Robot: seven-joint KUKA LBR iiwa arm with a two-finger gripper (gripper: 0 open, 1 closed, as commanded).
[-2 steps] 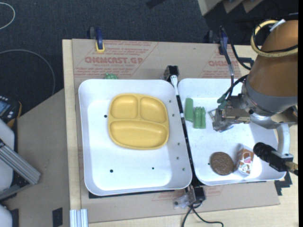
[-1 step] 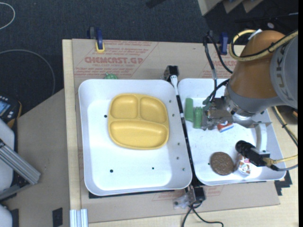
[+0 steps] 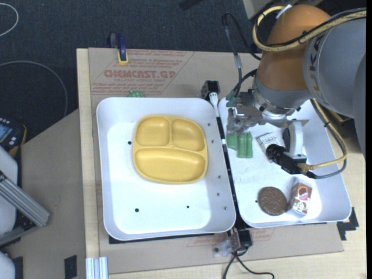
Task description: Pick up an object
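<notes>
End effector (image 3: 239, 124): we see it low over the right bin's (image 3: 331, 205) left part, above a green object (image 3: 244, 145); whether it is open or closed we cannot tell.
Right bin: we also see a brown round disc (image 3: 272, 200) and a small packet (image 3: 301, 197) near its front.
Left bin (image 3: 163, 211): we see a yellow divided plate (image 3: 170, 149).

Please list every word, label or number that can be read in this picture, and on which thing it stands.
"CHEMCAST G P": red print on the brown board behind the bins; last letters uncertain.
Smaller red lines above and below it: too blurred to read.
White label in the right bin: too small.
Snack packet: print unreadable.
</notes>
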